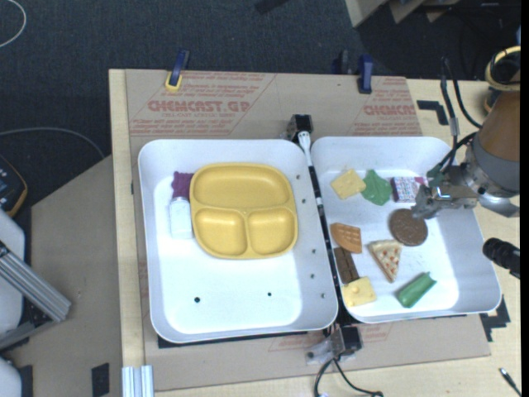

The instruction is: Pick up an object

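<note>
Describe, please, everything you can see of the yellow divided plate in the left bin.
The yellow divided plate looks like smooth moulded plastic, with rounded corners and three compartments: one wide one along the far side and two smaller ones nearer the camera. All three look bare. It lies flat, right way up, in the far half of the left bin. At its left edge it meets or overlaps a purple item and a white item.

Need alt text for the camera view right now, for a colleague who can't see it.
The pincer hangs over the right bin, just above a round brown cookie among toy foods: cheese pieces, a pizza slice and green pieces. The left bin holds a yellow divided tray.
</note>
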`<state>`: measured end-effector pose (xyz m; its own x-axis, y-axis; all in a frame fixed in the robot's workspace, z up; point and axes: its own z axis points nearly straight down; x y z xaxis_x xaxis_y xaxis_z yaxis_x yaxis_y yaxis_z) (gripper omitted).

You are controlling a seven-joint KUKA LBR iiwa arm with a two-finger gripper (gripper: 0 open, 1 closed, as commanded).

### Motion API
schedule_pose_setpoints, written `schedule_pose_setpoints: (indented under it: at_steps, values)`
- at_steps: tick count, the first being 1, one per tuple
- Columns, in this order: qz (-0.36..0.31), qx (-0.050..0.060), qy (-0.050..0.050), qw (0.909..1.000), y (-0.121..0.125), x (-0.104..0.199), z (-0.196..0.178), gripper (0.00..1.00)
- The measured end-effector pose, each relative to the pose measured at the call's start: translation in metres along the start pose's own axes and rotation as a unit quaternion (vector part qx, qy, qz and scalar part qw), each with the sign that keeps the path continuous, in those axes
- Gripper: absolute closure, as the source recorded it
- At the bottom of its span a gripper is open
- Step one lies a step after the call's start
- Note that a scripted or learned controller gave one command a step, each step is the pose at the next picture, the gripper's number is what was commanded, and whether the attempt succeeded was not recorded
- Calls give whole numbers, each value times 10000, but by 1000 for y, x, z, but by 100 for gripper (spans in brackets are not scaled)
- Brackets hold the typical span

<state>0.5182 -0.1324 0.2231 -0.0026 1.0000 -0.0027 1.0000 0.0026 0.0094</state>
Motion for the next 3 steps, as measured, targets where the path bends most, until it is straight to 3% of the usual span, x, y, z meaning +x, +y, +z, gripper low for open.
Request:
schedule_pose_setpoints:
  at_steps: [1,3]
  values:
    - [8,28,5,10000,1,0,-2,100]
    - [-13,16,10,10000,71,73,-8,100]
